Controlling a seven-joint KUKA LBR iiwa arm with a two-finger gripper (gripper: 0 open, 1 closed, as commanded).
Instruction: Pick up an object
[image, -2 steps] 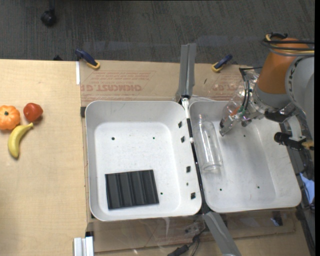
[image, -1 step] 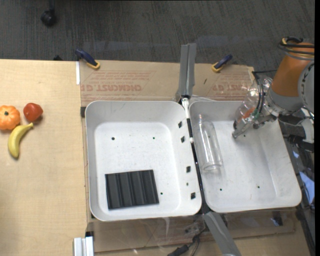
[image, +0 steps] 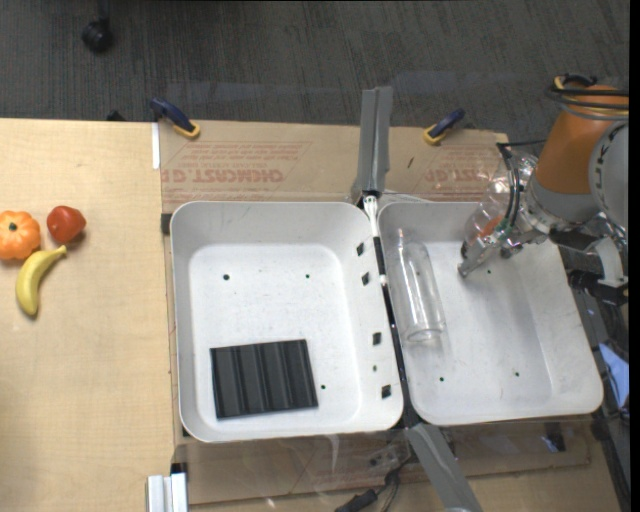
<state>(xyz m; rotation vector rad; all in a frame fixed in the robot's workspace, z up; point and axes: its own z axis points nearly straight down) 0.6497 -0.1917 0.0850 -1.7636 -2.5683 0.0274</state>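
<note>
Though poised low over the right bin (image: 500, 340), near its far right corner, gives no sure sign of being open or shut: too blurred at the tip of the gripper (image: 482, 256) to tell, and nothing plainly seen held there. Well apart from a clear tube (image: 420, 290), lying on its side just beside the bin's left wall, long axis running far to near.

Probably thin plastic: light, stiff enough to keep its shape, but slick and ready to roll. Best taken across the middle, closing over the narrow width, at right angles to the axis. Gently, lest thin walls buckle or squirt out. Little room on the wall side, so likely a tight fit there.

Otherwise, could go for a black ribbed block (image: 264, 377) lying flat in the near part of the left bin (image: 270, 250). Looks rigid and matte, likely heavier and less slippery. Broad and low, so hard to span across the face; better gripped across an edge or on a rib.

Off to the left on the table (image: 80, 400), a banana (image: 33, 281) beside two round fruits, outside both bins.
</note>
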